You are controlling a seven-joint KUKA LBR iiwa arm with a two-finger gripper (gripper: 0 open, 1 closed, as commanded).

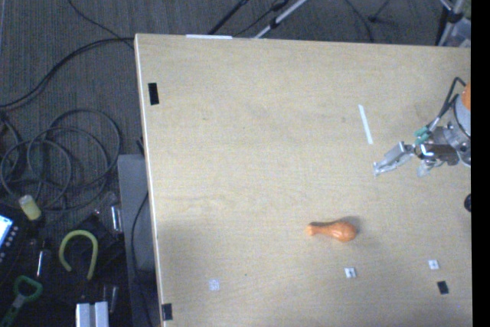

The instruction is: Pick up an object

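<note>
The gripper (392,161) reaches in from the right over a bare tan bench top (253,165), its two metal fingers (387,163) pointing left and slightly spread, with nothing between them. An orange pear-shaped object (334,230) lies on the wood below and to the left of the fingertips, well apart from them, its narrow end pointing left. A short white strip (366,124) lies just above the fingers, tilted, not touching them. Small square markers (350,272) sit further below, near the lower edge. Left of the fingers the surface runs open all the way to the bench's left edge (145,165), where a black tab (153,93) is fixed. Beyond that edge, cables (61,157) lie coiled on the grey floor.
</note>
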